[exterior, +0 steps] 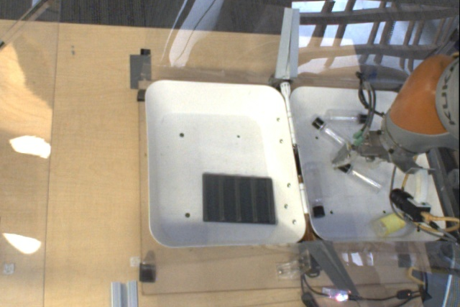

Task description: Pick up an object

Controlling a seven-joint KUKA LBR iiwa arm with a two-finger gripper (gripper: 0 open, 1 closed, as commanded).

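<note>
Nearest the camera, a small yellow-green crumpled piece (392, 224) lies at the front right of the right-hand shallow white bin (316, 162), and a small black block (318, 211) sits by that bin's front left corner, well apart from it. Beside them, in the left-hand shallow white bin (215, 126), a black ribbed rectangular mat (238, 199) lies flat towards the front, square to the rim. Farther back in the right bin, a clear plastic tube (363, 177) lies at a slant on the floor, just in front of the two-finger gripper (353, 151), which hangs low over the middle of this bin. Whether the tool is clenched, released or grasping anything cannot be told, since its tip is a blur of grey and green against the white. Behind it, a second clear plastic tube with a black cap (332, 127) lies near the back left of the same bin. The arm's orange band (430, 98) rises at the right, over the bin's edge. Beyond both bins, a grey metal post (287, 47) stands at the gap between them on the pale wooden bench (86, 154).
</note>
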